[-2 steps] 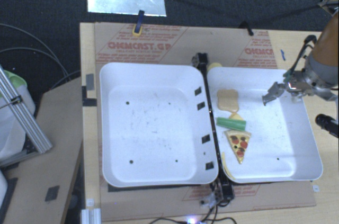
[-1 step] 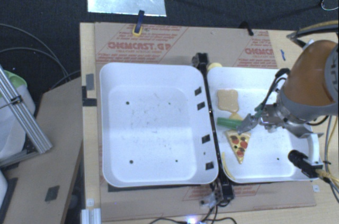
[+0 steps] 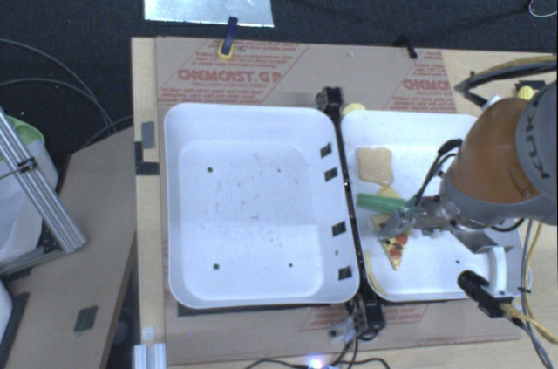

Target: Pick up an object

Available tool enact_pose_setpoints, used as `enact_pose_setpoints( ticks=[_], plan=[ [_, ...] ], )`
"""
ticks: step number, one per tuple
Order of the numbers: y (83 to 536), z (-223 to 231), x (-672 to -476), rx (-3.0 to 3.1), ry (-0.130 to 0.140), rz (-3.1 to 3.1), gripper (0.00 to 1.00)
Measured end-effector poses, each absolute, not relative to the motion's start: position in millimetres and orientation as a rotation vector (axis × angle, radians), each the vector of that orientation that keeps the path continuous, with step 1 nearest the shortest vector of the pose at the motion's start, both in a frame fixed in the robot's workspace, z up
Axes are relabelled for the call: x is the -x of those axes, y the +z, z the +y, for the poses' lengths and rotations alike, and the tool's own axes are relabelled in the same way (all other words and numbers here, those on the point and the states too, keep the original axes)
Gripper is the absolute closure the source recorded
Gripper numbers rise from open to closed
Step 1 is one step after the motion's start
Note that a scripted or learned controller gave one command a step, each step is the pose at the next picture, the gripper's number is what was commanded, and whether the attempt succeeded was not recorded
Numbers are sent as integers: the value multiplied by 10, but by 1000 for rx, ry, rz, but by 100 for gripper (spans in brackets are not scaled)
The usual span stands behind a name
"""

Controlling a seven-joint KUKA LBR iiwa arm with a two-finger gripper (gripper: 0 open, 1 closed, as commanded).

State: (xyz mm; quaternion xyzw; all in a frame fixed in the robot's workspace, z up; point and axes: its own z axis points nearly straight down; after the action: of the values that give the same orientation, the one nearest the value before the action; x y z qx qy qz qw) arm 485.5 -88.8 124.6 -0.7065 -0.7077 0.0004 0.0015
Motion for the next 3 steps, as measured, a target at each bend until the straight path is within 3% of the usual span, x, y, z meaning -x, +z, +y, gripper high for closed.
enact_pose_setpoints(
  ticks=[1, 2, 3],
  plan=[
    [1375, -898, -4881, 2222, -5, -2226, 100],
    [1133, -845, -5173, 2216, -3, -2228, 100],
    [2182, -385, -5252, 2215, -16, -2239, 100]
  ],
)
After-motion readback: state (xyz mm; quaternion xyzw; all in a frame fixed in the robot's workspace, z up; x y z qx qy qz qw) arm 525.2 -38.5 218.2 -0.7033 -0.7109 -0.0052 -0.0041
